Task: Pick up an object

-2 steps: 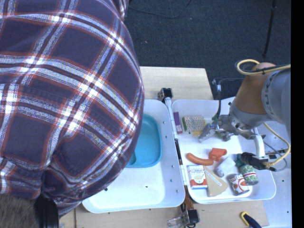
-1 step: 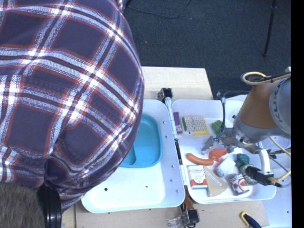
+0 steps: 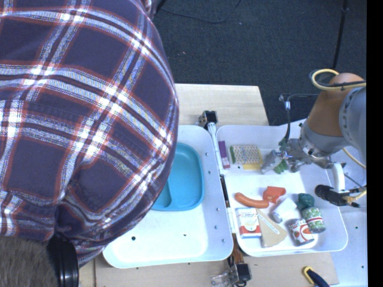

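Grey gripper (image 3: 276,162), upper part of the right bin (image 3: 341,235): finger opening cannot be told; a green item (image 3: 281,167) sits at its tip, grasp unconfirmed. Sausage (image 3: 252,200), cans, cartons lie below. Pick not yet shown done.

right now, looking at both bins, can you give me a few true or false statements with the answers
1. A person in a plaid shirt leans over the left bin. True.
2. The turquoise dish lies in the right bin. False: it lies in the left bin.
3. The pincer hangs over the right bin. True.
4. The orange sausage lies on the wooden bench. False: it lies in the right bin.
5. The arm carries the turquoise dish. False: the dish rests in its bin.
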{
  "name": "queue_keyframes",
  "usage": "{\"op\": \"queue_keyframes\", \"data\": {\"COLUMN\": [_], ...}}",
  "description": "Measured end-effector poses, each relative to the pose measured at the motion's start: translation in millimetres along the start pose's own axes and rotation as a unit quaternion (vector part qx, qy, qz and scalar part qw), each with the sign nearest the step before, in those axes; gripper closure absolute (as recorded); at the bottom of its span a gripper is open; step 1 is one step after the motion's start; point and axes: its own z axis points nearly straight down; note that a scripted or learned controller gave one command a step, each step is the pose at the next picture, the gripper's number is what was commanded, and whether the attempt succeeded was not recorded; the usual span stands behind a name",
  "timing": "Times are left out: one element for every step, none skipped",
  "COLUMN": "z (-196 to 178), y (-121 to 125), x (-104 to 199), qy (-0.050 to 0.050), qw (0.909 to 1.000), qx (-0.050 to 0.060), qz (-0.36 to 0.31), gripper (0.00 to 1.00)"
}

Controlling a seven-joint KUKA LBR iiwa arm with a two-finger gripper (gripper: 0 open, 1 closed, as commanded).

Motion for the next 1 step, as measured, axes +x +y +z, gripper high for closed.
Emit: {"op": "queue_keyframes", "data": {"z": [-0.7], "y": [-50.2], "x": [24.9], "qy": [0.001], "qw": [1.0], "qx": [0.001], "qz": [0.002], "gripper": [0.0]}}
